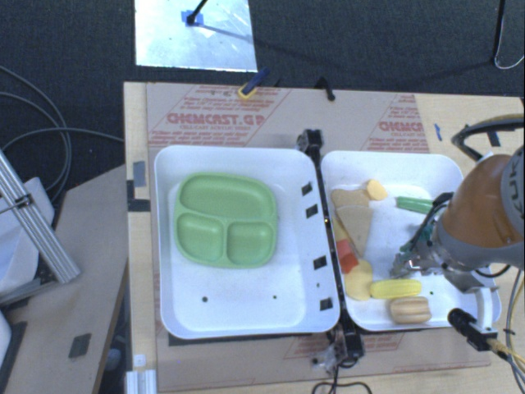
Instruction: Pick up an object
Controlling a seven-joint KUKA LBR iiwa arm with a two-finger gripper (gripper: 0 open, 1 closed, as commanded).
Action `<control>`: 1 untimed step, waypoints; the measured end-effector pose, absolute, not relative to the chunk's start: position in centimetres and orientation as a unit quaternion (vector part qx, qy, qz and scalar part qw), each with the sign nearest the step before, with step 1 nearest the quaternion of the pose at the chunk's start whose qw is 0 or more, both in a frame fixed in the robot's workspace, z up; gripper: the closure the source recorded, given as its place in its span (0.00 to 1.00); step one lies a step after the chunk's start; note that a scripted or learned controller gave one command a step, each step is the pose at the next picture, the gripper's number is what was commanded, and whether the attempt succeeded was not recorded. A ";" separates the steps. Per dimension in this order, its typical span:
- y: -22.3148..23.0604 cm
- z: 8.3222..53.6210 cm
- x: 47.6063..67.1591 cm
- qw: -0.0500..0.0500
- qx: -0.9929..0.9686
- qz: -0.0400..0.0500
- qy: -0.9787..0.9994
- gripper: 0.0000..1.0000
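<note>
Yellow ridged plastic toy corn cob (395,288) is being taken as the likely target, as it is lying on the floor of the right bin, just below the tool. Both bins are being carried by the cardboard-covered worktop (213,113). The left shallow white bin (176,302) is being occupied by a pale green three-compartment plastic tray (225,220). The right shallow white bin (443,167) is being reached into by the grey arm with the orange band (488,212). Its tool (410,261) is being held low, near the cob; whether it is apart or together cannot be told.

Positioning ahead of a grasp is being judged the step in hand. A short descent, lined up across the cob's narrow width, is being called for next.

The cob is being seen on its side, lengthwise left to right. It is being flanked by a tan toy bun (409,309) just beside it and a rounded yellow piece (358,284) at its left end.
</note>
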State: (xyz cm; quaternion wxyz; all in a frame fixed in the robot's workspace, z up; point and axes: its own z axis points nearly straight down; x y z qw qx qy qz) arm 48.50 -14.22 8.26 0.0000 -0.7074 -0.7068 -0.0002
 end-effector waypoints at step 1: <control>-18.1 8.5 48.7 -0.002 -0.708 0.000 -0.707 1.00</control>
